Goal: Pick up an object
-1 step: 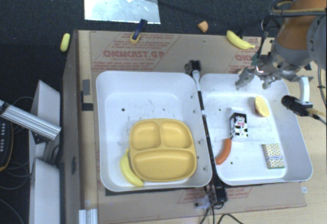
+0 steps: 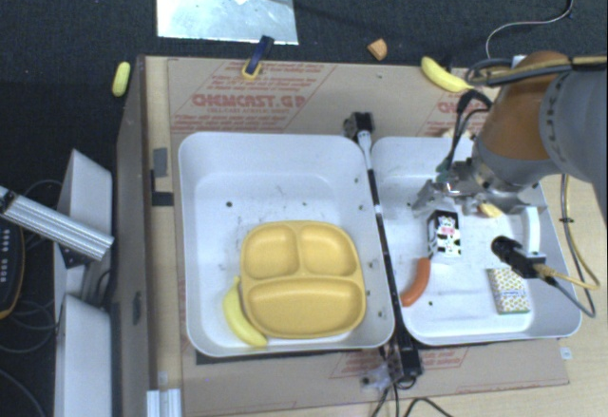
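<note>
Over the right bin [image 2: 560, 320], end effector [image 2: 445, 206] above a black-and-white carton [image 2: 444, 235].

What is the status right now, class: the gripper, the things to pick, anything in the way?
Gripper low in the right bin, over the black-and-white carton. Nothing seen held. Orange carrot and patterned block lie nearby, apart.

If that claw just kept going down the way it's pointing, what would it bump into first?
Most likely the small black-and-white carton, which sits right under the gripper in the right bin. Depth is hard to judge here.
</note>
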You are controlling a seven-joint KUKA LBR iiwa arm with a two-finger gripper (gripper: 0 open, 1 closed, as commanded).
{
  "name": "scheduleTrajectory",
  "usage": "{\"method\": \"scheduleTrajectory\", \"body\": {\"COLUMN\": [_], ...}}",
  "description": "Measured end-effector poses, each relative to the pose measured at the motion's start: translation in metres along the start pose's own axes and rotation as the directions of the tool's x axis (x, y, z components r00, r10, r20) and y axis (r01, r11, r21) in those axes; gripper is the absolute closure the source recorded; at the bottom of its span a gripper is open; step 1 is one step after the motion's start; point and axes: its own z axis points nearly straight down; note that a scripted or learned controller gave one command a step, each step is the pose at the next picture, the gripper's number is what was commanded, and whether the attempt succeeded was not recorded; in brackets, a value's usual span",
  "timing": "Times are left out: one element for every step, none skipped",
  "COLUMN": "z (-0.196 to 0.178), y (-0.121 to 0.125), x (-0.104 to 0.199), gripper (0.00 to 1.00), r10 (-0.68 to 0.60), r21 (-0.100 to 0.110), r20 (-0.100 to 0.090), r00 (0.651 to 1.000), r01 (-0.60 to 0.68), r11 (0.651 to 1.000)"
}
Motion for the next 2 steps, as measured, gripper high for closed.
{"method": "scheduleTrajectory", "body": {"z": [0.034, 0.022], "y": [0.005, 0.007], "x": [-0.013, -0.013], "gripper": [0.00, 1.00], "r10": [0.001, 0.000], "r21": [-0.001, -0.005], "r20": [0.001, 0.000], "r00": [1.000, 1.000], "r01": [-0.001, 0.000], "r11": [1.000, 1.000]}}
